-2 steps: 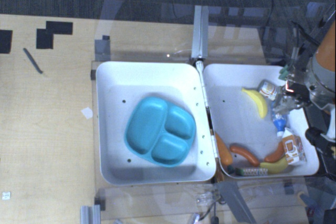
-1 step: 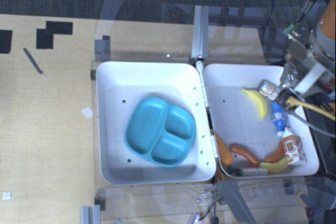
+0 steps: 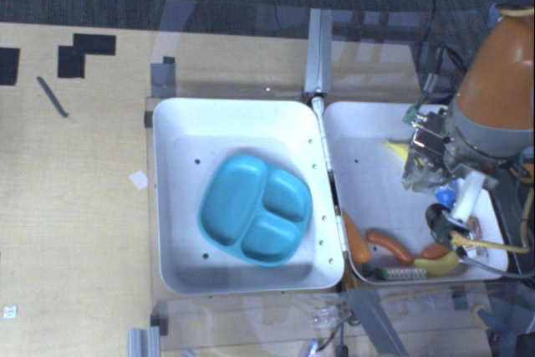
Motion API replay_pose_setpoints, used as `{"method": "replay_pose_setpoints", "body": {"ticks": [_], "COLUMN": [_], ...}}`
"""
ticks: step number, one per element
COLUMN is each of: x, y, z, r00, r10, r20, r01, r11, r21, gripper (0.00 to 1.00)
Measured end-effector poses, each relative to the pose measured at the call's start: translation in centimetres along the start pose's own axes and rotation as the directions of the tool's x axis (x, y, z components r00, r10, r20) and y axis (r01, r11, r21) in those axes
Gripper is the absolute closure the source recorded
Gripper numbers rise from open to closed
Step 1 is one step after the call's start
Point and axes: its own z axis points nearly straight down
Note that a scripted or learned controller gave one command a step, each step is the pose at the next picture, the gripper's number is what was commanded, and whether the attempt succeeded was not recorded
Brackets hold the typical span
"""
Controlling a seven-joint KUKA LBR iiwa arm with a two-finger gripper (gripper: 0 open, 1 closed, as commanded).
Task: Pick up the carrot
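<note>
Surroundings: blue divided plate (image 3: 255,209) lies alone in the left bin (image 3: 175,180), three compartments, well apart from the working area.
Divider: metal rail (image 3: 322,138) runs between the two bins; the carrot sits just beside its lower end.
Right bin (image 3: 359,138) contents: red sausage-shaped item (image 3: 389,245) lies just right of the carrot; a yellow-green banana-like piece (image 3: 436,264) and a dark brush-like strip (image 3: 399,272) lie along the near wall; a small yellow piece (image 3: 399,148) lies near the arm's wrist.
Obstruction: clutter crowds the lower right corner (several small items there are too tangled to name).
Arm (image 3: 501,88): orange-banded body reaches in from the right, over the right bin's far right side.
Gripper (image 3: 422,171): hangs above the bin floor, up and to the right of the carrot, apart from it; its opening cannot be told from this angle, and nothing is seen in its grasp.
Carrot (image 3: 357,242): orange, tapered, lying flat at the right bin's lower left corner, against the left wall, slightly slanted.
Carrot clearance: sausage close on its right, wall on its left.
Open room: upper left floor of the right bin is bare white.
</note>
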Motion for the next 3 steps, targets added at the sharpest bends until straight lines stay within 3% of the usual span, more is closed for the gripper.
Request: {"method": "replay_pose_setpoints", "body": {"ticks": [1,2,3], "x": [-0.8,-1.2,-6.8], "y": [0.4,4.4,6.2], "z": [-12.3,-8.6,-9.0], "r00": [0.985,1.0,0.985], "r10": [0.171,0.018,0.172], "r20": [-0.002,0.0,0.0], "r01": [-0.171,-0.018,-0.172], "r11": [0.985,1.0,0.985], "r21": [-0.003,-0.001,-0.002], "gripper": [1.0,1.0,1.0]}}
